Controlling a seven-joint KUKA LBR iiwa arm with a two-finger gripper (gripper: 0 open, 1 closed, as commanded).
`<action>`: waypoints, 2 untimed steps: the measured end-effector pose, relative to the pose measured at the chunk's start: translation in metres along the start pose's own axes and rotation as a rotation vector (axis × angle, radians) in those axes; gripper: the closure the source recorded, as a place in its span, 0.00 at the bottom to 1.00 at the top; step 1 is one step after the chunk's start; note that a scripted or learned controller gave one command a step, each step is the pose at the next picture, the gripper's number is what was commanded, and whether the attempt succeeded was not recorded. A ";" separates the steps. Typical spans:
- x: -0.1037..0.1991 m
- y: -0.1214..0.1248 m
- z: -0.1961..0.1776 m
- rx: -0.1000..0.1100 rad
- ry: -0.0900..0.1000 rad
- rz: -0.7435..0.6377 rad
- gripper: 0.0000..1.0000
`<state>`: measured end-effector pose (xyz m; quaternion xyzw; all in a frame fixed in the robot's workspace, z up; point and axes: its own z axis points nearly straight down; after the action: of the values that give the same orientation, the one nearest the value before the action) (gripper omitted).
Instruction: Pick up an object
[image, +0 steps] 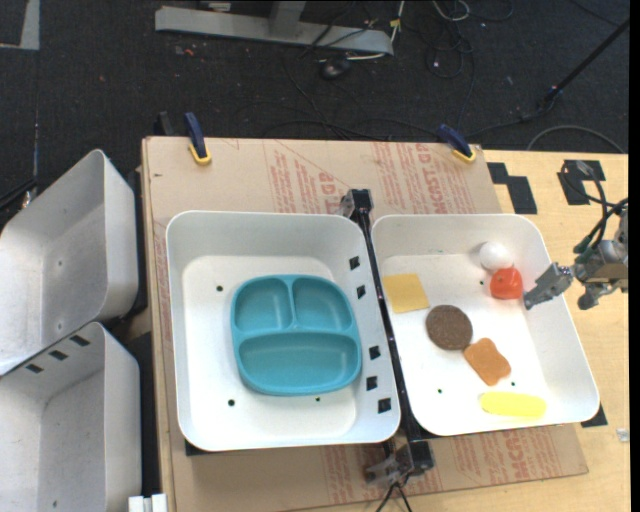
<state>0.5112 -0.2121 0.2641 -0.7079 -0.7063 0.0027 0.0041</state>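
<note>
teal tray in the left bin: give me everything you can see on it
The teal tray is a rounded-rectangle divided plate, plastic by its look, with three compartments: two small ones on the far side and one wide one on the near side, split by raised ridges. It lies flat and upright on the floor of the left bin, roughly centred and turned slightly askew. Nothing sits in its compartments, and nothing but the bin floor touches it.

Red piece (506, 284): nearest the hand (562, 280), just left of it, touching white ball (493, 254).
Brown disc (449, 327): flat, farther left.
Yellow square (406, 293): flat, farthest from hand.
Orange piece (487, 360): below-left.
Yellow oblong (513, 404): lowest.
</note>
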 end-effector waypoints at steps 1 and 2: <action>0.001 0.002 -0.005 -0.009 -0.002 -0.003 0.00; -0.001 -0.001 0.039 -0.006 -0.001 0.000 0.00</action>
<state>0.5098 -0.2133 0.2252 -0.7078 -0.7064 0.0011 0.0016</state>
